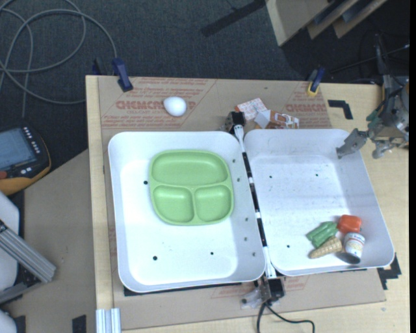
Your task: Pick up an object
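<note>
The bench (195,91), topped with printed cardboard, bears two shallow white bins side by side: the left bin (130,214) and the right bin (292,195). Behind them on the cardboard lie a white egg-like ball (174,105) and some crumpled wrappers (266,116).

Tabletop (65,195): pale wood, overlaid with a brown cardboard sheet (208,97) printed in red lettering, fixed at its far edge by two blue clamps (121,73). Floor (169,39): dark grey carpet, with grey cables (39,45) looped across it at upper left. Handheld control pendant (19,153) with dark screen and orange trim, at left. Light wooden furniture (325,19), upper right. Aluminium framing (26,257), lower left. Lighting even.
</note>
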